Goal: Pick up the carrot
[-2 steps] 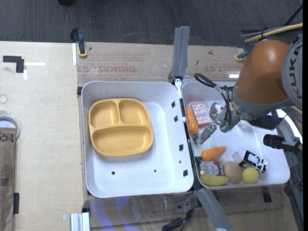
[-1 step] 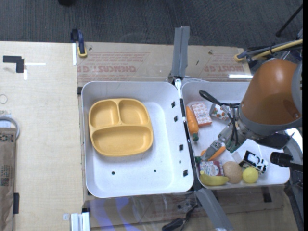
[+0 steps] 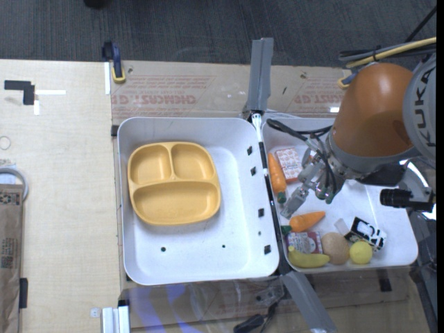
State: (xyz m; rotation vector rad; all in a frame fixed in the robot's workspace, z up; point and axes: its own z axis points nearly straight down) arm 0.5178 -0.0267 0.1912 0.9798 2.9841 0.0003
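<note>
hovering: the gripper (image 3: 305, 193) hangs over the right bin (image 3: 399, 255)
claw: can't tell its state
carrots: one (image 3: 277, 172) by the divider, another (image 3: 307, 220) just below the gripper

A pale wooden bench (image 3: 55, 207) stood on a dark grey carpet floor (image 3: 208, 12). A strip of brown cardboard (image 3: 187, 92) lay along the back edge of the bench.

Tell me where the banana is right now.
The banana lies in the right bin, at its near left corner, just left of the potato and below the small carrot.
</note>
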